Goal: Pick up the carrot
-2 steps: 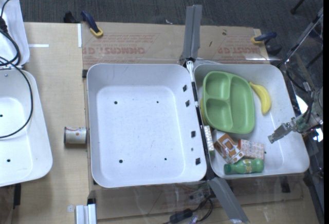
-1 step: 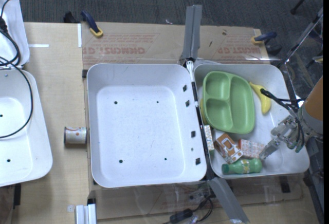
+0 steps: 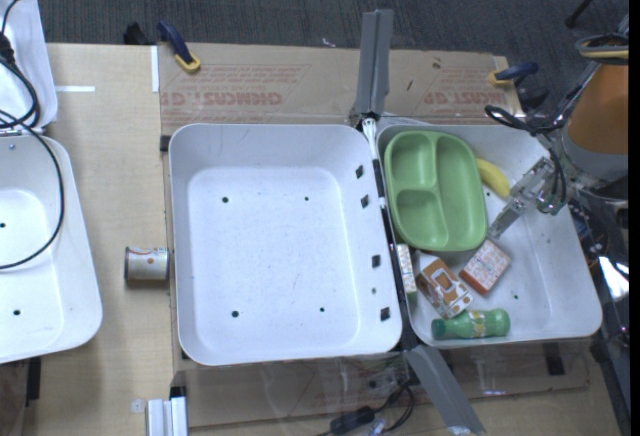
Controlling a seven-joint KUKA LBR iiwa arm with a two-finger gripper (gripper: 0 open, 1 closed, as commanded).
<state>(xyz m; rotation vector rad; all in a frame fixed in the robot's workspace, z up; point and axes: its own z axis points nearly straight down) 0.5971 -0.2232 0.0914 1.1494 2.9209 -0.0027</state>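
Carrot: identity cannot be confirmed from this view. The only candidate is a yellow tapered piece [image 3: 493, 176], short, smooth and slightly curved, looking more yellow than orange. It lies flat on the floor of the right bin [image 3: 560, 319], toward 1 o'clock from the bin's centre. It sits just beside the green plate [image 3: 432, 186], at the plate's 3 o'clock rim, its long axis running 10 to 4 o'clock.
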